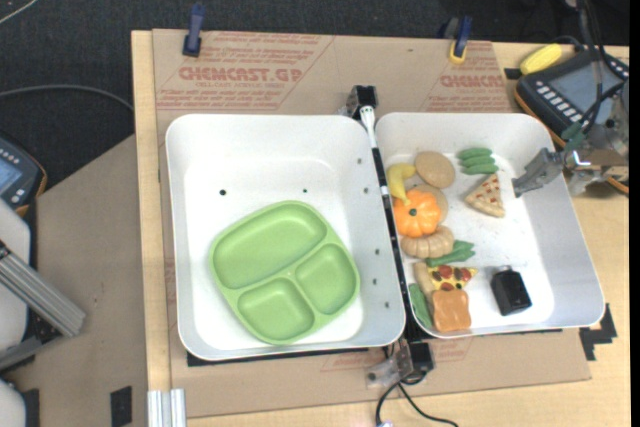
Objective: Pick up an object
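I see my pincer (528,177) over the right bin's (560,255) edge; whether it's clenched, I cannot tell. Pizza slice (488,196) lies just beside.

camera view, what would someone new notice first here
The green tray stands out most, a three-compartment plate lying in the left bin. Next comes the heap of toy food along the left side of the right bin, with an orange pumpkin in its middle and a pizza slice a little apart. The pincer reaches in over that bin's right edge.
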Robot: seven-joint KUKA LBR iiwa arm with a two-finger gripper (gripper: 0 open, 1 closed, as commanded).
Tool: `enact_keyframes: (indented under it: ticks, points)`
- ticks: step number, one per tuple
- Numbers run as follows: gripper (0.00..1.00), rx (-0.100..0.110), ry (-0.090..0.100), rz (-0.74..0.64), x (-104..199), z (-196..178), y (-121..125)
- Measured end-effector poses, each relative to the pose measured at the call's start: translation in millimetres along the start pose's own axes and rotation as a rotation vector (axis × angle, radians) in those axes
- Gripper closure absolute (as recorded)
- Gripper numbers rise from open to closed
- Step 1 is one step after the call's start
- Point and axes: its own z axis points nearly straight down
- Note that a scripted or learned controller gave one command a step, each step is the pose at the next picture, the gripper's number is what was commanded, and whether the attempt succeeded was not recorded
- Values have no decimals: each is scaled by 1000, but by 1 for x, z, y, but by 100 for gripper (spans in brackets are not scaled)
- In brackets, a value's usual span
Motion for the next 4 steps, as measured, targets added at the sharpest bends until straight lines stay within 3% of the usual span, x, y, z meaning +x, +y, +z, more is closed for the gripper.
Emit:
enact_keyframes:
  ticks: [1, 2, 3, 4]
  points:
    - [0, 13, 4, 3, -17, 107, -20]
    - [0, 1, -1, -2, -23, 170, 28]
    - [0, 2, 10, -3, -58, 193, 91]
    - [0, -3, -1, -3, -46, 192, 117]
